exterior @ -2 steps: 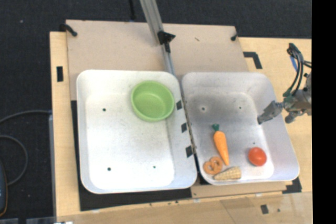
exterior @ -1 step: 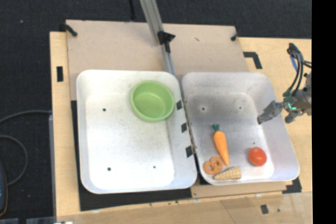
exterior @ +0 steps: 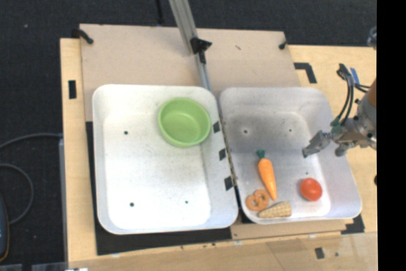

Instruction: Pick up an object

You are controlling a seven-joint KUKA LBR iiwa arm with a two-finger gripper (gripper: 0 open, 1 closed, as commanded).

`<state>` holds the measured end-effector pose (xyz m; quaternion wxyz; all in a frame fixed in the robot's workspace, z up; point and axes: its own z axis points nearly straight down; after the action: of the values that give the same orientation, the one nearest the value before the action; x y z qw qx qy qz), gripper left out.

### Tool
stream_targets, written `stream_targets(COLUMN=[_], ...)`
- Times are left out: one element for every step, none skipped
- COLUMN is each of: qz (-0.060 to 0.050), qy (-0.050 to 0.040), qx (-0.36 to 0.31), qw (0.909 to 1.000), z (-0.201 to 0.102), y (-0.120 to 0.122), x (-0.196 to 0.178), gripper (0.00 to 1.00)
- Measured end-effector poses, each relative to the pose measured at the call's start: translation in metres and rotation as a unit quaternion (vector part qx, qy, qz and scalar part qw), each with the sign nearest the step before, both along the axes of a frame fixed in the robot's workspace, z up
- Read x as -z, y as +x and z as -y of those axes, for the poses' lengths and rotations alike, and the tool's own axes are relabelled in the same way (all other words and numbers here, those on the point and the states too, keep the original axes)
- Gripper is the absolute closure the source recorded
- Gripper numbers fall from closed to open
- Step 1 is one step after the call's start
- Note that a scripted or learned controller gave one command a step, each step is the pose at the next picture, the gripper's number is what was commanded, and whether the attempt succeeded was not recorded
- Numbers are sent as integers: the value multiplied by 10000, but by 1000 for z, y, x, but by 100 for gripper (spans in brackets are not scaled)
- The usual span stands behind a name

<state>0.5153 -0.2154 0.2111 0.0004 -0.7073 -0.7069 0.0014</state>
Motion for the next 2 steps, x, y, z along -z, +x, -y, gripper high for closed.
stream_targets(qz=[-11,19], qy=[5,-1], qx=[1,4], qw=[10000,10000], z=[5,6], y=[-9,-9], x=[58,108], gripper=[0,0])
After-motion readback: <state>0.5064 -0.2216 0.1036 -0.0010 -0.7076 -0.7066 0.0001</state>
